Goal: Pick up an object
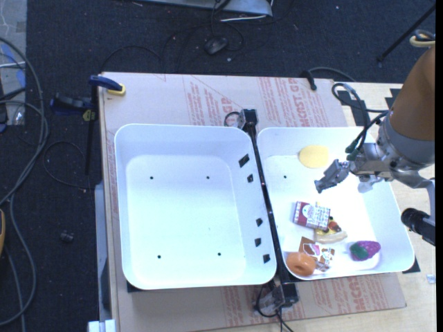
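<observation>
While over right bin point(387, 185) | hand point(331, 178) above red carton point(311, 215)

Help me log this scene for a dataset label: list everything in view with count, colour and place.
bins: 2, white, side by side on the bench
yellow disc: 1, yellow, far part of right bin
small carton: 1, red and white, middle of right bin
orange piece: 1, orange, near corner of right bin
purple and green piece: 1, near edge of right bin
clamp: 1, blue and yellow, bench's far left corner
arm: 1, grey and orange, right
tool: 1, dark, above right bin
</observation>
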Controlling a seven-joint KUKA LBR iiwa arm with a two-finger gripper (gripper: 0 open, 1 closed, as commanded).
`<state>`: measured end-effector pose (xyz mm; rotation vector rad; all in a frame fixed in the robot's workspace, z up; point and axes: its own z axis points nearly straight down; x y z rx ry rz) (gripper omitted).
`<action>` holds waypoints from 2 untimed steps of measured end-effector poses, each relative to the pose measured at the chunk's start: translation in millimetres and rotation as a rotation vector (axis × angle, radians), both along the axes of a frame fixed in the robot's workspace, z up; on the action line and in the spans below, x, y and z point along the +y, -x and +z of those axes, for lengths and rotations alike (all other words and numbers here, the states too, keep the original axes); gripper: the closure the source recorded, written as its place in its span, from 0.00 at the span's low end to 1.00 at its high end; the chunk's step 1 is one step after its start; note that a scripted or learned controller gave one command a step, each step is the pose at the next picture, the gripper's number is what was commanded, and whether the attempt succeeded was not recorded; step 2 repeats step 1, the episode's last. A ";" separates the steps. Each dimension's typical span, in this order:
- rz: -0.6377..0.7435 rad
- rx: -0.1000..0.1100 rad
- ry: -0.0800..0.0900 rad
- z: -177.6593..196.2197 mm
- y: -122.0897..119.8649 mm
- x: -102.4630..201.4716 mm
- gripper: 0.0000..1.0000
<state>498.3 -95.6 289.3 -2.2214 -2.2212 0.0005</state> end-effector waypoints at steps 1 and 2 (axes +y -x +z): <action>-0.002 0.003 0.000 -42.4 -63.5 -57.5 0.00; -0.002 0.003 0.000 -42.4 -63.5 -57.5 0.00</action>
